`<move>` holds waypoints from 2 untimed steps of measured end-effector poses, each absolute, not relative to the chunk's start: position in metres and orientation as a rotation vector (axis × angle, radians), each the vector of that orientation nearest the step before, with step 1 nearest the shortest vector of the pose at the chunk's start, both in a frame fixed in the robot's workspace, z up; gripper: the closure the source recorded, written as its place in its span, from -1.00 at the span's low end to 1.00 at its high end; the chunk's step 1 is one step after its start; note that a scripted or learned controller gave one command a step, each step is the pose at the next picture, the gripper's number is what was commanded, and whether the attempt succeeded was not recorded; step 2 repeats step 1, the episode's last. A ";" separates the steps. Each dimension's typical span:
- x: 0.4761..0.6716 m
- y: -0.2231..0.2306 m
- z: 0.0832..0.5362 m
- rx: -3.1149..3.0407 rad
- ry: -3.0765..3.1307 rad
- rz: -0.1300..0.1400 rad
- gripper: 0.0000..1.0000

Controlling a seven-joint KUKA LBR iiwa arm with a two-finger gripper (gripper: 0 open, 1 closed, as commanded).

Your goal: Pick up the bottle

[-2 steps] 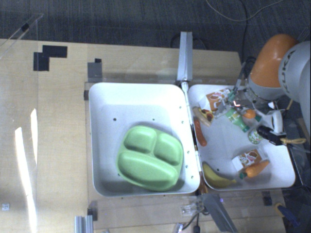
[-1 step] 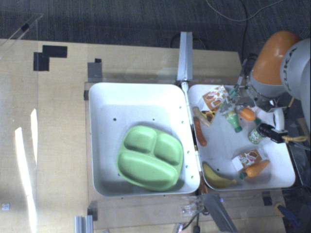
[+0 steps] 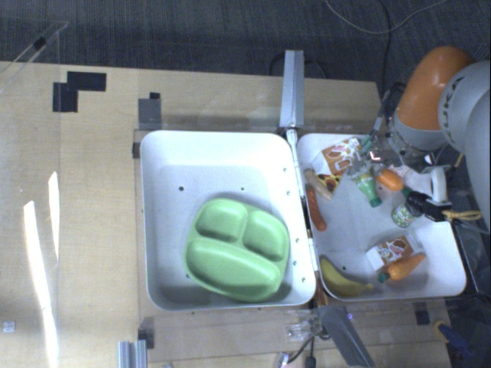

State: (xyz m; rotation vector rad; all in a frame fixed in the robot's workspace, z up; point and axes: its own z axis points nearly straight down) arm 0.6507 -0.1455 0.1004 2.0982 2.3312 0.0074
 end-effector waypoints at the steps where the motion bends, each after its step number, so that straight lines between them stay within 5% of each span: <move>1: 0.630 -0.094 0.224 2.272 2.161 0.009 1.00; 2: 0.630 -0.094 0.224 2.272 2.161 0.009 1.00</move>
